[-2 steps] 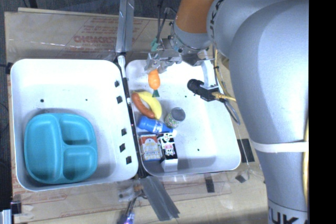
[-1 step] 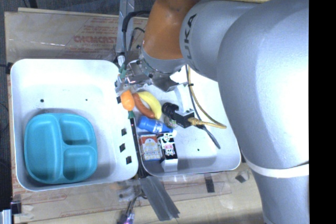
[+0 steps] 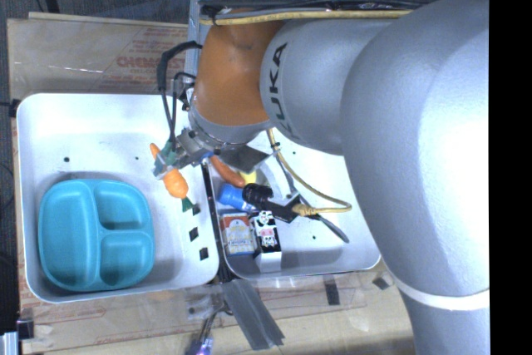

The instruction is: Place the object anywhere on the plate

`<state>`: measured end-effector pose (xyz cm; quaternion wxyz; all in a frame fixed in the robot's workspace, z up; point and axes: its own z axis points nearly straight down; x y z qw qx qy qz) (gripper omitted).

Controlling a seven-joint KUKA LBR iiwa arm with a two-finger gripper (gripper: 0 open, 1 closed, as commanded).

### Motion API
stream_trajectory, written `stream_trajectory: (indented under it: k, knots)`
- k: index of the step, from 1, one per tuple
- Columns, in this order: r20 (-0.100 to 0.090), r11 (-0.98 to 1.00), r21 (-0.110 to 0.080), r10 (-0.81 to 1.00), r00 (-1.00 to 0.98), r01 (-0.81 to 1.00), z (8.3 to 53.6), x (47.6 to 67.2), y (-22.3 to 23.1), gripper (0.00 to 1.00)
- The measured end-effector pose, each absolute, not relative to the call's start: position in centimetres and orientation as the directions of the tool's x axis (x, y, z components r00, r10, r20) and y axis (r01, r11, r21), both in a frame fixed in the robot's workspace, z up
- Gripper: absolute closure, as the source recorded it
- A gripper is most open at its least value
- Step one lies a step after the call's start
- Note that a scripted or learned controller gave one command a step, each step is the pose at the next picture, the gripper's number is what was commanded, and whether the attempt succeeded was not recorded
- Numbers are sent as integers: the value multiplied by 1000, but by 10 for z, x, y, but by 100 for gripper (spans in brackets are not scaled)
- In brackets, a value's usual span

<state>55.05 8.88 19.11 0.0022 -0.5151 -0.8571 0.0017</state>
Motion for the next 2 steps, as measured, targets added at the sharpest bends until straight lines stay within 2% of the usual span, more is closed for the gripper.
stream_trajectory:
  k: [1, 2]
  knots:
    - [2, 600, -4, 800, -600, 800, 178, 525, 152, 100]
    - [1, 599, -3, 801, -599, 801, 179, 525, 151, 0]
